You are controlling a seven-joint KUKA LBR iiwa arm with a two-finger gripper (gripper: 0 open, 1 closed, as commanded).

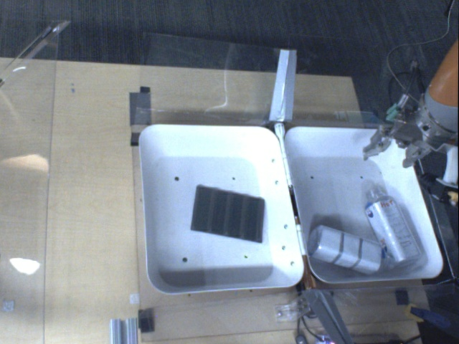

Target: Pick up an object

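Observation:
A dark ribbed rectangular pad [228, 211] lies flat in the left bin [159, 163]. In the right bin [323, 156], a clear plastic bottle [391, 224] with a blue and red label lies near the right wall. A grey wrapped pack [348, 249] rests beside the bottle at the bin's front. My gripper [393, 148] hangs over the right bin's back right corner, above and behind the bottle. Its two fingers stand spread apart with nothing between them.
A clear acrylic sheet covers the bench at the left. A grey upright strip [283, 84] stands behind the seam between the bins. Cables [409, 63] hang at the back right near the arm. Black brackets [141, 99] sit at the bench corners.

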